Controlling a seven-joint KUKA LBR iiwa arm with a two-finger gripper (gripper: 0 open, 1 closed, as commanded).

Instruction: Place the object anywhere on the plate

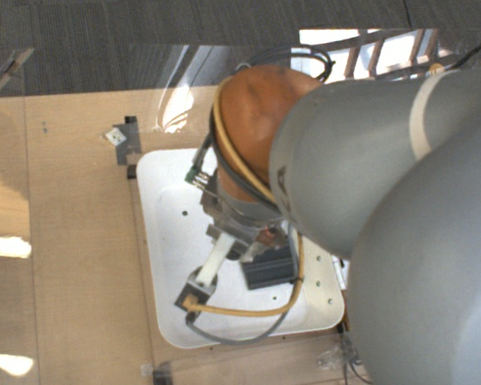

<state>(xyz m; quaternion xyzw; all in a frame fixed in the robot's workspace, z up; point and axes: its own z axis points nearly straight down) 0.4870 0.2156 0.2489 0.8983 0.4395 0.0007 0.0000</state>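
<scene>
My gripper [269,271] hangs low over the left white bin [166,239], near the bin's right side. It looks like a dark grey block below the wrist. The big grey arm and its orange band [254,121] cover most of the bin's right half and everything to the right of it. A small reddish-brown patch [271,237] sits just above the gripper; I cannot tell what it is. The bare bin floor to the left of the gripper carries nothing that I can make out.
The bin rests on a pale wooden bench [57,251]. Small dark brackets stand at the bin's top left corner [127,144] and below its bottom left corner [162,379]. The bench to the left of the bin is open wood.
</scene>
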